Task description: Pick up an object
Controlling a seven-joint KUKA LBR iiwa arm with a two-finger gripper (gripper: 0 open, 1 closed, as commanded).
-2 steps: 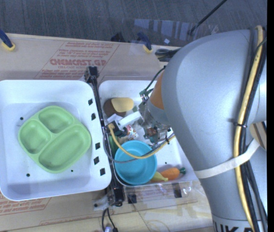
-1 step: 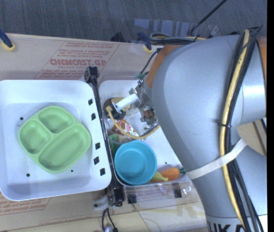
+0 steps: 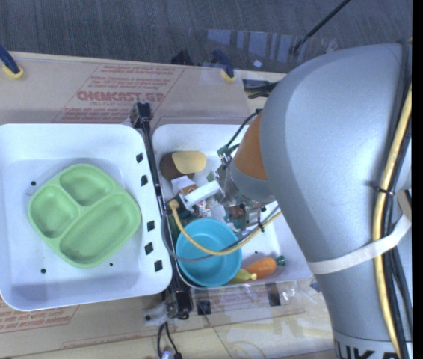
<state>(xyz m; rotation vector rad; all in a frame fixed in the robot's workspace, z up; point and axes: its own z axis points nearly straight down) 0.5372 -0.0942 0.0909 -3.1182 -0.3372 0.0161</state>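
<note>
The right bin point(image 3: 196, 134) holds a blue bowl point(image 3: 205, 254) at its front, a tan potato-shaped object point(image 3: 188, 160) next to a brown piece point(image 3: 168, 166) at the back, and an orange carrot-like toy point(image 3: 261, 266) with a yellow-green bit at the front right. My gripper point(image 3: 235, 209) reaches down into the middle of this bin, just behind the bowl's far rim. The large grey arm point(image 3: 346, 170) hides its fingertips and the bin's right part.
The left bin point(image 3: 10, 148) holds a green three-compartment plate point(image 3: 84, 214). A black divider with clips runs between the two bins point(image 3: 150, 200). Blue clamps point(image 3: 6, 60) sit at the bench's back edge.
</note>
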